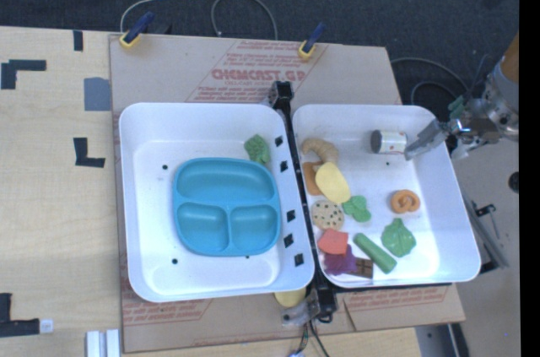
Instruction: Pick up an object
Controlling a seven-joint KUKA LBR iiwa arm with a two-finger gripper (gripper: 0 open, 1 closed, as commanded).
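Observation:
The right bin (447, 203) holds several toy foods: a silver can (388, 142), a tan croissant (321, 149), a yellow lemon (332, 182), a cookie (327, 215), an orange ring (405, 201), a green broccoli (398, 239) and a green cucumber (374, 252). My gripper (439, 143) hangs over that bin's far right rim, open, with nothing between its fingers. One grey finger (420, 143) points at the can and ends just right of it.
In the left bin (143, 178) lie a blue divided plate (226, 206) and a small green piece (258, 148). Red (333, 242), purple (340, 262) and brown (364, 268) pieces crowd the right bin's near corner. Clamps and cables sit behind the bins.

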